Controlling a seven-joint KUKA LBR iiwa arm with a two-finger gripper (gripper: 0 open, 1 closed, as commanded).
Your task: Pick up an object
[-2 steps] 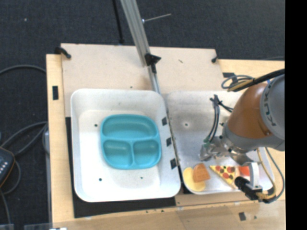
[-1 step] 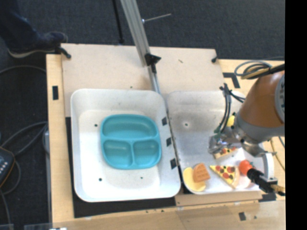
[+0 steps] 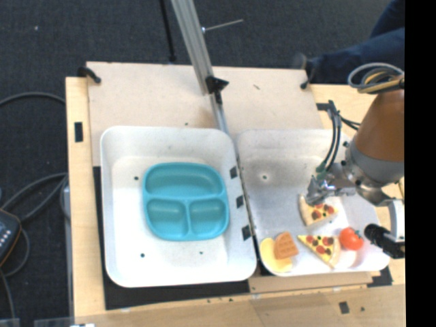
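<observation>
Camera view, single fixed angle from above. Far left of the fingers: the bench (image 3: 157, 94) edge with bare board showing, dark floor beyond it. Left bin (image 3: 119, 182) is well apart from the fingers, across the divide between bins. A teal divided plate (image 3: 184, 200) lies flat near that bin's centre, with white floor open all round it; it touches no wall. A slanted aluminium rail (image 3: 193, 36) comes down from the top and ends at the seam between the bins.

Right bin (image 3: 272, 155): the stretch to the left of the fingers and above them is bare, grey-scuffed floor, the widest open room in this bin. The gripper (image 3: 319, 195) sits at mid-height on the bin's right side, under the arm's orange band. The fingers point down and look narrow, but whether anything is between them cannot be told.

Just below the fingers, touching or nearly so, lies a toy pizza slice (image 3: 318, 213). Lower left of them, against the front wall, a yellow round piece with an orange waffle-like piece (image 3: 285, 246) on it. Directly below, a second pizza slice (image 3: 322, 246), near the front rim. Lower right, a red tomato-like ball (image 3: 350, 238) on a pale pink patch, close to the bin's right corner. These four crowd the front right corner, with little room between them.
</observation>
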